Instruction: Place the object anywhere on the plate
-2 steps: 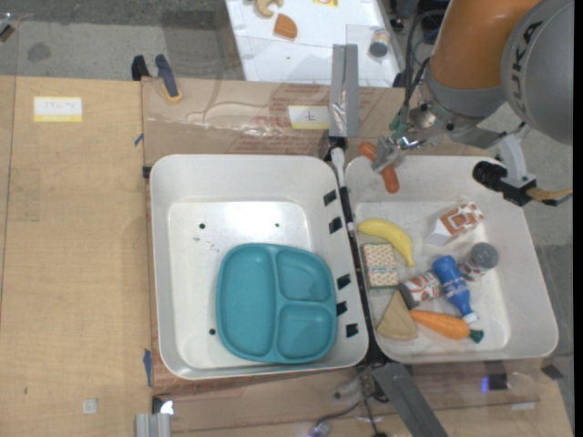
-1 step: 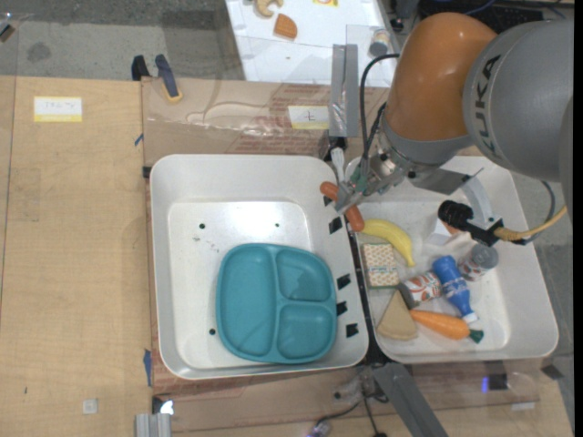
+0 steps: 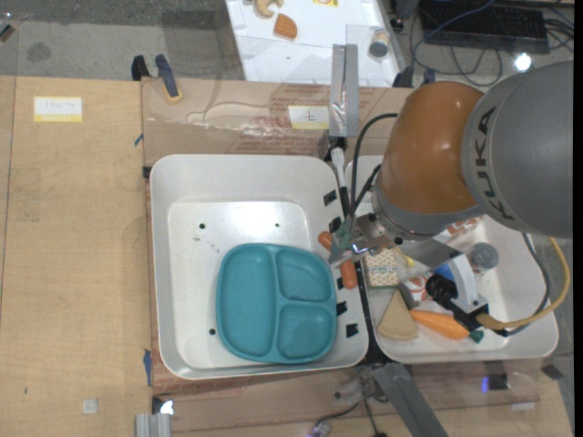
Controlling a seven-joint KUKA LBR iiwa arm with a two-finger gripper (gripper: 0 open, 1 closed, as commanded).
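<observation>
- Hand (image 3: 352,248): hanging over the divide between the two bins, under the grey-and-orange wrist. The wrist is blocking most of it, so whether it is open or closed, and whether it is gripping anything, cannot be told.
- Task obj., as a judgement: the orange piece (image 3: 325,239) showing at the hand's left edge. A second orange-red bit (image 3: 349,278) is lying just below the hand. Whether these are two ends of one item or two separate items cannot be told.
- Obj. location: sitting at the right rim of the left bin (image 3: 164,244), touching or just beside the hand, and just off the plate's upper-right corner.
- Plate (image 3: 273,303): teal, 3 compartments, lying flat in the left bin toward its front-right.
- Key relation: the plate is lying down and to the left of the hand in the camera view, near, with its right edge almost under the hand.
- Obj. axis: if it is one item, the long axis is running upper-left to lower-right, roughly along the bin divide. The pointing end cannot be told.
- Next move (est.): a short shift left and toward the front should be bringing the hand over the nearest plate compartment.
- Right bin (image 3: 537,335): holding a cracker (image 3: 383,267), a tan wedge (image 3: 398,317) and a carrot (image 3: 440,324), all right of the hand.
</observation>
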